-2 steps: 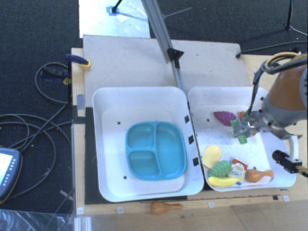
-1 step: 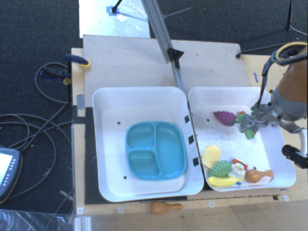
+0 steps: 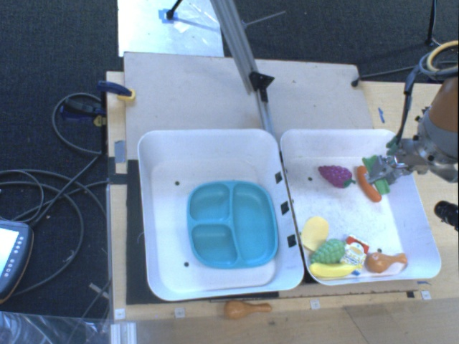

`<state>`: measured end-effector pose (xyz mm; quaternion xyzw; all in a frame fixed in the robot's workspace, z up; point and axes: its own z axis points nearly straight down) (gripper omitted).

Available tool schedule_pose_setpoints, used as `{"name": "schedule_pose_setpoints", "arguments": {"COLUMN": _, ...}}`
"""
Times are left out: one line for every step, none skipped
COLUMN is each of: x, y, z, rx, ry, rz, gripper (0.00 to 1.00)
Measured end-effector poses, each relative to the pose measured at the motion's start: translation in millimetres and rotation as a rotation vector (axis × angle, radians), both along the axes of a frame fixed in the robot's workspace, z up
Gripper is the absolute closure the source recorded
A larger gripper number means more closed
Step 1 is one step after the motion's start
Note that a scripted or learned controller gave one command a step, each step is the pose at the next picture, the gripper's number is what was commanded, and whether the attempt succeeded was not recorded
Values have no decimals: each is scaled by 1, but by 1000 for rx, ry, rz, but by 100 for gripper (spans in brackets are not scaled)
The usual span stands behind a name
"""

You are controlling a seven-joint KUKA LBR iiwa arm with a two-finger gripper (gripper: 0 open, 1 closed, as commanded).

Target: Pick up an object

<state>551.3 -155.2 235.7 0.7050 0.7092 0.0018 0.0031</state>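
Note:
My gripper (image 3: 381, 169) reaches in from the right and hangs over the far right part of the right bin (image 3: 416, 213). Directly under and beside it lies an orange carrot (image 3: 370, 187) with a green top. A purple bunch of grapes (image 3: 335, 175) sits just to the carrot's left. Along the bin's front lie a pale yellow piece (image 3: 314, 231), a green bumpy fruit (image 3: 328, 251), a yellow banana (image 3: 332, 269), a small red and white packet (image 3: 356, 249) and an orange drumstick-shaped toy (image 3: 384, 262). I see nothing lifted off the bin floor.
The left bin (image 3: 161, 192) holds a blue divided plate (image 3: 232, 223). An orange toy (image 3: 246, 308) lies on the bench in front of the bins. A grey pole (image 3: 237, 34) slants down to the divider between the bins. Cables lie on the floor at left.

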Motion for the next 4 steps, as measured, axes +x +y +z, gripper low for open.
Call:
{"name": "schedule_pose_setpoints", "arguments": {"x": 16, "y": 54, "z": -9, "rx": 3, "ry": 5, "rz": 5, "gripper": 100}}
{"name": "schedule_pose_setpoints", "arguments": {"x": 34, "y": 112, "z": -10, "rx": 4, "ry": 3, "rz": 6, "gripper": 100}}
{"name": "schedule_pose_setpoints", "arguments": {"x": 50, "y": 169, "z": -11, "rx": 5, "ry": 4, "rz": 6, "gripper": 100}}
{"name": "schedule_pose_setpoints", "arguments": {"x": 49, "y": 226, "z": -18, "rx": 5, "ry": 6, "rz": 5, "gripper": 100}}
